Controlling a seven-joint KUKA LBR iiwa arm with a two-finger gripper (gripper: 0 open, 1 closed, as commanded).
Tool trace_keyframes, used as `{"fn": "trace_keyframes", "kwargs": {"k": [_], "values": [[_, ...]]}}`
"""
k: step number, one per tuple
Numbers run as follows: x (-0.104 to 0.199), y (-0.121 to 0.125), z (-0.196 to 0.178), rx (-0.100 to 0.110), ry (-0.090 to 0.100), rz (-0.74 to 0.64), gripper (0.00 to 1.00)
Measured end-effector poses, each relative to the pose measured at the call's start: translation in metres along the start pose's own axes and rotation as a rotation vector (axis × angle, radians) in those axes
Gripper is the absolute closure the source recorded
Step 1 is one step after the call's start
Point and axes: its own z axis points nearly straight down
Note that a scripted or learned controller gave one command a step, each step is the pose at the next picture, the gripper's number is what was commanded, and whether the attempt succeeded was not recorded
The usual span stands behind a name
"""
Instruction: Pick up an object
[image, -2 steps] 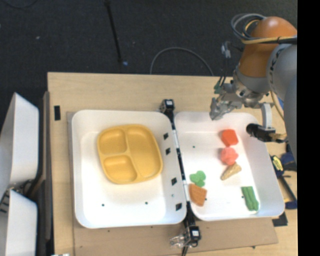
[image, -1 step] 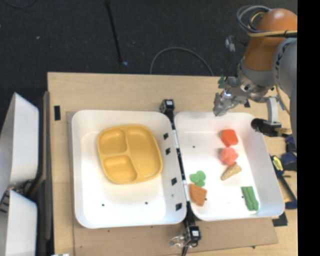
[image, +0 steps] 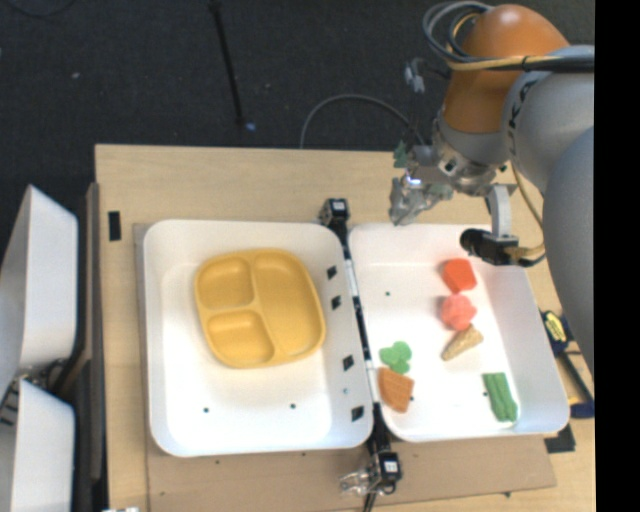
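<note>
Gripper (image: 407, 203) above right bin (image: 420, 255)

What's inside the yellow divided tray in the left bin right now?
The yellow divided tray shows three compartments with bare yellow bottoms, nothing in them. The bin floor under the tray is covered and can't be checked.
</note>
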Motion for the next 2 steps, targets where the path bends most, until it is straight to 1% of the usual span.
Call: {"fn": "trace_keyframes", "kwargs": {"k": [1,2], "values": [[0.057,-0.009,-0.006,0.002,0.001,0.000,1.00],[0.101,0.001,-0.006,0.000,0.000,0.001,1.00]]}}
